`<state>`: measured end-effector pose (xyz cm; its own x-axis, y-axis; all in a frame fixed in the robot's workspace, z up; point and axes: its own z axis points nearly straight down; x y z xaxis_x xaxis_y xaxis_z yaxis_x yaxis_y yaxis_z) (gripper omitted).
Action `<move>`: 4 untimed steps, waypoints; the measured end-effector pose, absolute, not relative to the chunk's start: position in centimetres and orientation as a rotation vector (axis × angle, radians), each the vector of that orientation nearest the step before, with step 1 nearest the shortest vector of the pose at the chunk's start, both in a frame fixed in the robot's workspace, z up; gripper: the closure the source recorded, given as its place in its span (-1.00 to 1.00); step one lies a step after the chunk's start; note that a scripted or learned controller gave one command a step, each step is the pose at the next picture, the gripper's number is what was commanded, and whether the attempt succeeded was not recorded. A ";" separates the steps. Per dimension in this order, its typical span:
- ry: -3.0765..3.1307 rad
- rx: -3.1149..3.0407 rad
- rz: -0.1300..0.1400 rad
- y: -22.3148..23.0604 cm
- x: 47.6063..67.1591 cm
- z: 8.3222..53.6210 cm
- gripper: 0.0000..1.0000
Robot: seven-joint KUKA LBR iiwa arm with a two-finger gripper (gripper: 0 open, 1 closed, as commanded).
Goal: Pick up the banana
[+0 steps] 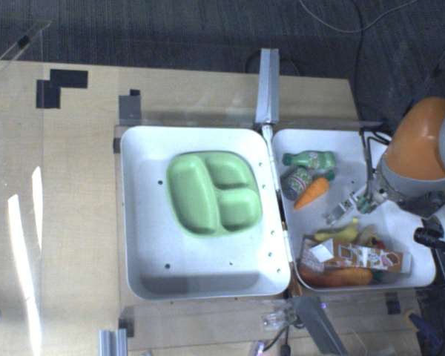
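So the banana point(341, 233) is a smooth curved yellow thing in the right bin point(356, 143), long axis running roughly 9 to 3 o'clock, wedged against a glossy snack packet point(354, 258). My claw point(346, 208) sits just above it, banana around 6 o'clock, metal fingers spread, gripping nothing.

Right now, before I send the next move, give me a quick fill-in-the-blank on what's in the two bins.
1. The green divided tray lies in the ____ bin.
2. The carrot lies just below the green ____.
3. The banana lies in the ____ bin, above the boxed snack pack.
4. The gripper hangs over the ____ bin.

Missing words: left; bottle; right; right
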<state>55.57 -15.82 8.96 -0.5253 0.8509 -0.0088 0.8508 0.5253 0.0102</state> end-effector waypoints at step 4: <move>2.666 1.622 0.017 -16.1 53.2 10.2 -1.00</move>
